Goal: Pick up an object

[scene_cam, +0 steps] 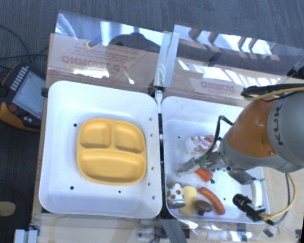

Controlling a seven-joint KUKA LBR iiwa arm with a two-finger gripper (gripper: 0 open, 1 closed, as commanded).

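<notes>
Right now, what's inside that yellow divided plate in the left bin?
The yellow divided plate shows three compartments, all bare yellow. The plate covers the bin floor beneath it, so what lies under it cannot be seen.

This is a robotics lab or test cell. A grey industrial arm (284, 130) with an orange band reaches over two shallow white bins (56, 133) fixed on a bench. Clear plastic screens (233, 51) stand along the far side. On the dark carpet at the left lie a teach pendant (22, 95) and loose black cables (0, 48).
</notes>
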